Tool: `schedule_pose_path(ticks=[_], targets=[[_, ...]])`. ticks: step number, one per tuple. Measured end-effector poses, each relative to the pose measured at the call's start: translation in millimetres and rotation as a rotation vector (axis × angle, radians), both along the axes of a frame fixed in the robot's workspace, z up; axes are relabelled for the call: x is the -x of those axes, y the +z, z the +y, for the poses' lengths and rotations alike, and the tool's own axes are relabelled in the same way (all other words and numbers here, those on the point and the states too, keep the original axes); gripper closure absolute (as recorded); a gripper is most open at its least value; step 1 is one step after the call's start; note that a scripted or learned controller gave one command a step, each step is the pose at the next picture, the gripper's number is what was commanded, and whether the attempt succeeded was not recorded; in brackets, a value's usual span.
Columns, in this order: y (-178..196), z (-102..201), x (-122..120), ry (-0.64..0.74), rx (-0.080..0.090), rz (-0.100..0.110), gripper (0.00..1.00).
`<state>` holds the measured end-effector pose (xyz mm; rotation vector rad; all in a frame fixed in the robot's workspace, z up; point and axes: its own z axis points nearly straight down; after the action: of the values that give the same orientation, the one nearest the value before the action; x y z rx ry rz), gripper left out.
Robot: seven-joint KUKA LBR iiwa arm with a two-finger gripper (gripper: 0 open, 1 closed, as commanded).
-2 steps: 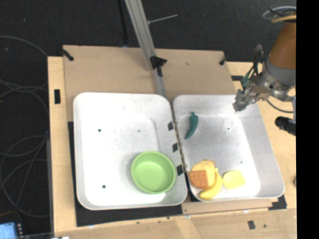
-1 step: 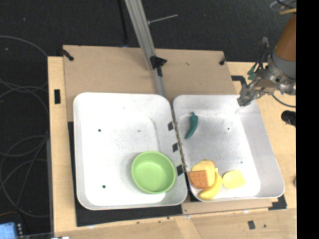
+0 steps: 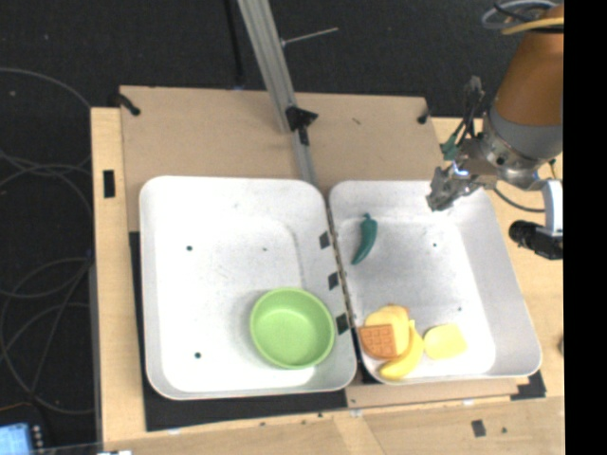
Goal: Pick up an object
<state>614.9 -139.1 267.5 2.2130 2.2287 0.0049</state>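
My gripper hangs over the far right corner of the right bin, with nothing visibly held. A teal pepper-shaped toy lies at that bin's left side, well left of the gripper. At the bin's near edge lie an orange waffle-like piece, a yellow banana and a yellow lemon-like piece. A green bowl sits in the left bin near its front right corner.
A grey metal pole slants down from the top to the divider between the bins. Black clips sit along that divider. The brown bench board surrounds both bins.
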Motion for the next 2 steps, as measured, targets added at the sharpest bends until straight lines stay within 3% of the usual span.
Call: schedule_pose_path(ticks=[1, 2], targets=[[-7, 40, 11, -0.002, 0.001, 0.002, 1.0], [-13, 99, 23, 0.0, 0.0, 0.003, 1.0]])
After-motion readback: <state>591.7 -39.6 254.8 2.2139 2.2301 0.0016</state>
